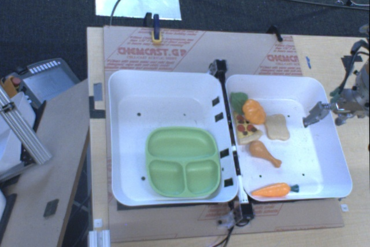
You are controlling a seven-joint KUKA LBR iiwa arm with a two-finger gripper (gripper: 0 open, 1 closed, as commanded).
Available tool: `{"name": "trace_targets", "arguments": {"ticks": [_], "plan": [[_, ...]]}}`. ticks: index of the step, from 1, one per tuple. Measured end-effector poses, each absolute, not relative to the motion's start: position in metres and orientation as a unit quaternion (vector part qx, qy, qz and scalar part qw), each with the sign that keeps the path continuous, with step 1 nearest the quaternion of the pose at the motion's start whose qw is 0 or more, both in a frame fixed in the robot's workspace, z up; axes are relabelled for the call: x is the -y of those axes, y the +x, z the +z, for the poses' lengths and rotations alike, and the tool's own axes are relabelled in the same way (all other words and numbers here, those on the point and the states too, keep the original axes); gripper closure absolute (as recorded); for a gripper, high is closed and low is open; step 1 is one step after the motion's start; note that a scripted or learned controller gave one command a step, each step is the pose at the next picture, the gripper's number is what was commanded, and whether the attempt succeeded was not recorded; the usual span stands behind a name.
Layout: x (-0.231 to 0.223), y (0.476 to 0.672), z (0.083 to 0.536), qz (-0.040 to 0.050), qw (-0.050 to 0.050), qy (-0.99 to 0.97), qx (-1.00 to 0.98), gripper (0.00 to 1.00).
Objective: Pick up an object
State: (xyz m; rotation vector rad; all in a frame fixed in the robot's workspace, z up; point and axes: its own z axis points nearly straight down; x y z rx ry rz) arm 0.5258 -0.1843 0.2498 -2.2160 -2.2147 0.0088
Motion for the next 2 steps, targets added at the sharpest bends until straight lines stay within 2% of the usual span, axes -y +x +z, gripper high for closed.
{"name": "trace_targets", "arguments": {"ticks": [1, 2], "plan": [[0.184, 0.528, 0.256, -0.0004, -0.001, -0.706, 0.708, 0.00], [0.179, 0.525, 0.195, 0.0003, 0.001, -0.707, 0.708, 0.00]]}}
